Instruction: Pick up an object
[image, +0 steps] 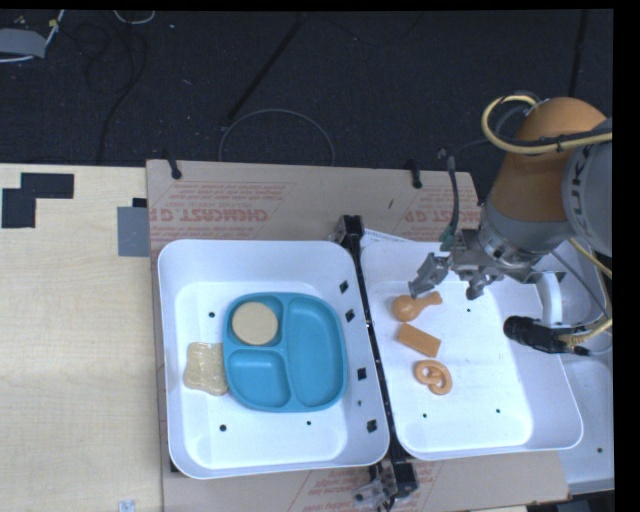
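In the right bin (540, 420) lie three orange food toys: a drumstick-shaped piece (410, 306), a rectangular block (418, 340) and a pretzel (432, 377). My gripper (453, 280) hovers over the back of this bin, just right of and above the drumstick piece. Its fingers (430, 273) are spread apart and nothing sits between them. The left finger tip is close to the drumstick's thin end; I cannot tell whether it touches.
The left bin (190, 270) holds a blue divided plate (300, 360) with a round tan cookie (254, 323) in its back-left section. A pale waffle-like piece (205, 368) lies beside the plate's left edge. A black divider (365, 330) separates the bins.
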